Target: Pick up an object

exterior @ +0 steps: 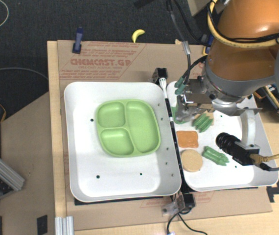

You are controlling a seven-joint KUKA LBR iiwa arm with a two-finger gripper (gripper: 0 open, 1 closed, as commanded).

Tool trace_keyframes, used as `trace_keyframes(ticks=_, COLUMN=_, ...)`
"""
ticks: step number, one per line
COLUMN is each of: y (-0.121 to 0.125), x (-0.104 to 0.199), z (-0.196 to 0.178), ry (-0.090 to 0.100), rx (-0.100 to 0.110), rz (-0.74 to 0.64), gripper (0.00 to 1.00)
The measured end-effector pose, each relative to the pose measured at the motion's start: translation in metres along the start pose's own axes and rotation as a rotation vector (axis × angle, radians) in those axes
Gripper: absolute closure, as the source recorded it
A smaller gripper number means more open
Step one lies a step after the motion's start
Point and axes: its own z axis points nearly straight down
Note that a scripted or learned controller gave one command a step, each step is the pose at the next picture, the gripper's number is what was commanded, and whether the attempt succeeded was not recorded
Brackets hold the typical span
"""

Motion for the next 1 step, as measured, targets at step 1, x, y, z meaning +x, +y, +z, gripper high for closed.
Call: trace_keyframes(ticks=1, y=-0.0009, x=-0.0611, z=0.0069, ry=-0.001, rx=0.006, rz=0.008, gripper=1.00)
